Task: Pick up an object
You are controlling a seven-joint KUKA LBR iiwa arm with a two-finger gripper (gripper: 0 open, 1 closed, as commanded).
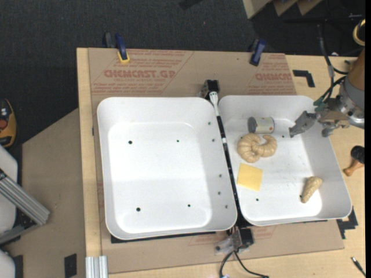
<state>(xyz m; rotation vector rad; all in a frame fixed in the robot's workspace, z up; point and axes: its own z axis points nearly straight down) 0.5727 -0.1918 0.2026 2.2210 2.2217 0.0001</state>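
The right bin (336, 178) holds a small grey cylinder (261, 124), a tan croissant-shaped piece (257, 146), a flat yellow square (250, 177) and a small tan lump (311, 189). My gripper (313, 128) hangs over the bin's far right corner, to the right of the cylinder. Its fingers (299, 124) are spread open with nothing between them. It touches none of the objects.
The left white bin (104, 155) sits beside the right one, sharing a black divider (225, 155). Both rest on a cardboard sheet (174, 71) held by blue clamps (120, 46). Cables (327, 57) run along the arm at the right.
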